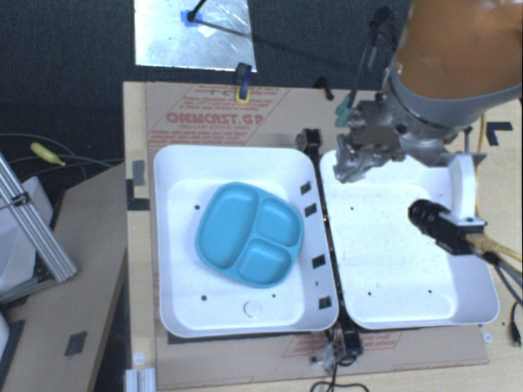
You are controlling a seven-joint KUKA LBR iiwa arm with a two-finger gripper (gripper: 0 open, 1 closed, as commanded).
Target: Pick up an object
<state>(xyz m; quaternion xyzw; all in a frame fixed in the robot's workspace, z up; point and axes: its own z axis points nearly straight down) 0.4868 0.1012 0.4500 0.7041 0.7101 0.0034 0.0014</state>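
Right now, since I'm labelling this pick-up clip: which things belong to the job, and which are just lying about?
Job:
blue divided plate, in the left bin
gripper, over the right bin at its far edge

Lying about:
silver sheet beyond the bench
yellow-and-blue clip
printed cardboard under the bins
metal frame at the view's left

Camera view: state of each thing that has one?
blue divided tray: flat, right way up, compartments bare, lying askew in the left bin.
left bin: holds the tray.
right bin: gripper over its far left corner.
gripper: above the right bin, apart from the tray, not touching it.
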